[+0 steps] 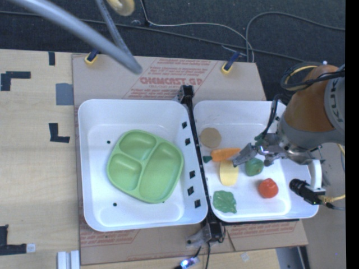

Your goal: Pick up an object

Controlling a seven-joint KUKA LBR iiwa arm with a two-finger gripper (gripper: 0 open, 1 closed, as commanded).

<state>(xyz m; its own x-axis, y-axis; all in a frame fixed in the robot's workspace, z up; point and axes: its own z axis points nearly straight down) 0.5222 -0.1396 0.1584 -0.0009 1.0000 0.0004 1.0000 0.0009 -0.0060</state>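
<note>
A: What sits farthest out from the pincer (251, 154), over on the far side?

B: The table (28, 167), pale wood, and on it the left bin (90, 150). A green divided plate (146, 165) lies flat in that bin, well apart from the pincer, with the black divider (193, 167) between the bins standing between them.

A: And nearer in?

B: The right bin (247, 108) holds everything else. A round tan disc (211, 137) lies up and to the left of the pincer, near it but not touching. An orange carrot-shaped piece (225, 154) lies just left of the pincer, its end reaching close to the dark fingers. Below that, a pale yellow piece (228, 174) sits just beneath and left of the pincer. Lower still, a green leafy piece (224, 201) lies near the bin's front wall, apart from the pincer.

A: What is right at the pincer?

B: A small dark green object (254, 167) lies directly under it, touching or nearly so. The arm covers part of it from above.

A: Are the fingers spread or closed on it?

B: I cannot tell; the wrist and its fittings hide how they stand.

A: Anything beyond it?

B: A red tomato-like piece (268, 188) lies below and right of the pincer, clear of it. The grey arm with its orange band (308, 108) rises up and to the right.
</note>
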